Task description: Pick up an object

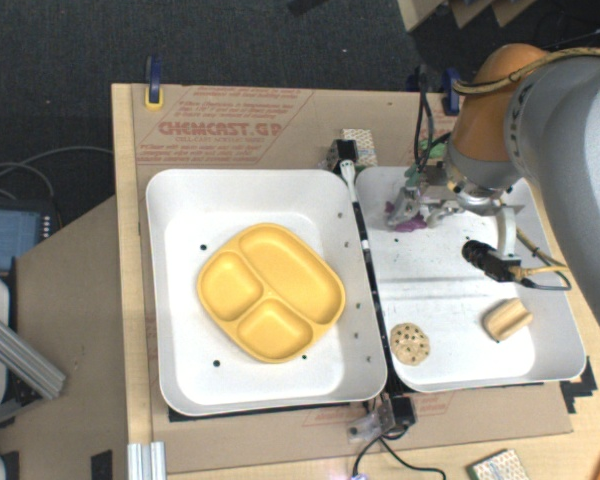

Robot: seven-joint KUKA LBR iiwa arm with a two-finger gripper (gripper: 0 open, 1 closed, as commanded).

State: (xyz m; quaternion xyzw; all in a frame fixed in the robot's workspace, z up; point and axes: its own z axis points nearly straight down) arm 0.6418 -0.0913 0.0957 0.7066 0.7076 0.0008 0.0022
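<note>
Right bin (550,353): cookie (410,343) at front left, tan block (506,319) at front right, purple object (412,224) at rear left beneath the hand (416,208); hand state indiscernible. Left bin (170,268): yellow divided tray (270,291).

Left bin (170,268): smooth white plastic, slight sheen. In its middle, yellow divided plate (270,290), glossy plastic. Bench board (220,128) behind it: matt brown paper-faced sheet, red print. Right of the plate, cookie (409,343): rough, speckled, matt.
</note>
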